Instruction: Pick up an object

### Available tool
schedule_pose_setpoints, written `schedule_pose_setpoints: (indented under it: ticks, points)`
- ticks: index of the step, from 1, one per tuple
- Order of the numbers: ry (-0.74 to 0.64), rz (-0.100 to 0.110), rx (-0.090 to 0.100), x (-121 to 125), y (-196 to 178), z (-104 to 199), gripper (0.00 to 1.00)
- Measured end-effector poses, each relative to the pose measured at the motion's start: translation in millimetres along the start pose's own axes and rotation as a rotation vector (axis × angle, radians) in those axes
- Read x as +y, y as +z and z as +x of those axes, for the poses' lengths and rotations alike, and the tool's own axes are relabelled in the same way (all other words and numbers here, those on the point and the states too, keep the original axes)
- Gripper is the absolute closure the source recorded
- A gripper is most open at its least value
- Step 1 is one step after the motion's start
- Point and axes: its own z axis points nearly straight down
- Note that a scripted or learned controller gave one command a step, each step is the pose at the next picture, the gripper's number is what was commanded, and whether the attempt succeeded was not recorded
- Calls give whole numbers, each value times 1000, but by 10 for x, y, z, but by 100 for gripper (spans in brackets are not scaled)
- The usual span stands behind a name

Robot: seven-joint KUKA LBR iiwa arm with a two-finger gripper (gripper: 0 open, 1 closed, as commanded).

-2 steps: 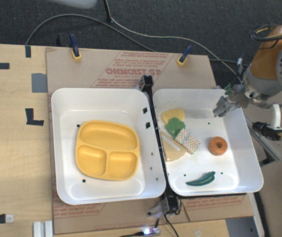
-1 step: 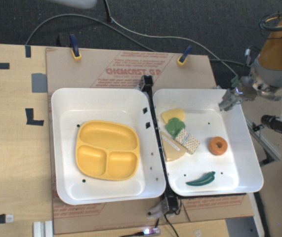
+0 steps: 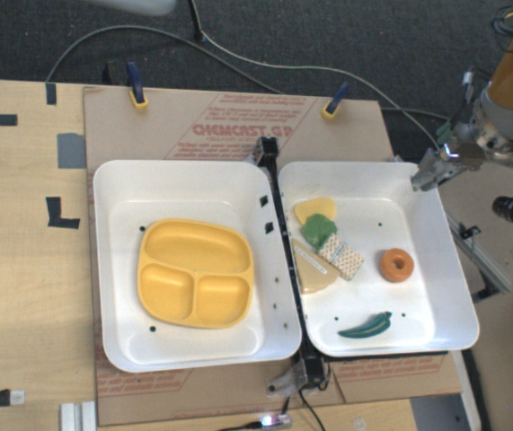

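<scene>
My gripper [image 3: 428, 174] sits beyond the right bin [image 3: 449, 268] rim, state unclear; I'd centre squarely above the donut [image 3: 397, 265] before descending.

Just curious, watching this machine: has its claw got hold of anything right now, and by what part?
Nothing is held. The gripper hangs at the right bin's far corner, away from the doughnut and the green pepper.

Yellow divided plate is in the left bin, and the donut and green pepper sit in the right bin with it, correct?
Not quite. The camera view shows the yellow divided plate alone in the left bin; the donut and green pepper lie in the right bin, apart from it.
</scene>
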Motion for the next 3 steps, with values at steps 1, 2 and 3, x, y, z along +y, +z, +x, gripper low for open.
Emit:
schedule_pose_setpoints:
  ticks: [1,2,3]
  points:
    - [-4,3,2,-141,-77,521,100]
    - [-5,4,3,-249,-132,1033,100]
    - [-5,5,3,-303,-7,1570,100]
